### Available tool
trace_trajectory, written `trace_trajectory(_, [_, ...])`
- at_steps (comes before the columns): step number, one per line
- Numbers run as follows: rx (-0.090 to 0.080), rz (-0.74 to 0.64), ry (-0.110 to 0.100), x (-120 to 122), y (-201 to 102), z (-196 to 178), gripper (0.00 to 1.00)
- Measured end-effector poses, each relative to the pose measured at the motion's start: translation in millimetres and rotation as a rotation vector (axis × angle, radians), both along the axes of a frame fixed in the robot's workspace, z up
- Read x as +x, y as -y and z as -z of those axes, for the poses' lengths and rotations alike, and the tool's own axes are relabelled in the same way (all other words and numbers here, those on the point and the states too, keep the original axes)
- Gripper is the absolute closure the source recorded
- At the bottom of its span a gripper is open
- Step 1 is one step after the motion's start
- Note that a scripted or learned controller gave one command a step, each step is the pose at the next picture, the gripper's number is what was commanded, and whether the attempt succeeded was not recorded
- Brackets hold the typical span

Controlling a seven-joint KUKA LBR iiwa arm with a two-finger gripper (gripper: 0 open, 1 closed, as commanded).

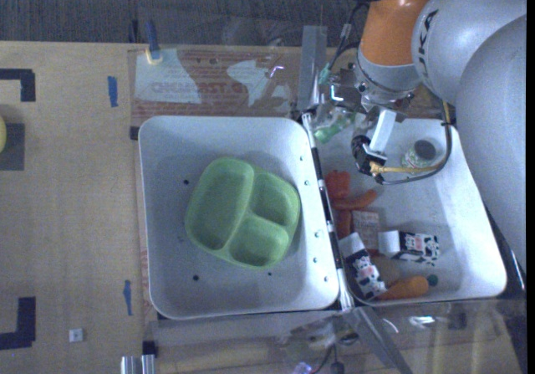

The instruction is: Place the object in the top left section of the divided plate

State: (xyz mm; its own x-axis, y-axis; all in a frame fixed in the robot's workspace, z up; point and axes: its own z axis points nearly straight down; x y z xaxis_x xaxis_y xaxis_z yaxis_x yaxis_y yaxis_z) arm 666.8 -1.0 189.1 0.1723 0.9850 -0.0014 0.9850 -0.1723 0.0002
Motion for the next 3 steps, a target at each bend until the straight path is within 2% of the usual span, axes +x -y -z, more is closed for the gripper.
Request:
trace_trajectory(1, [0.003, -0.164, -0.003, -48, -28, 5, 1.0])
trace_trajectory(2, [0.002, -0.308, -0.003, -89, -35, 4, 1.0])
trace_trajectory(3, [0.002, -0.309, -0.002, -89, -35, 4, 0.0])
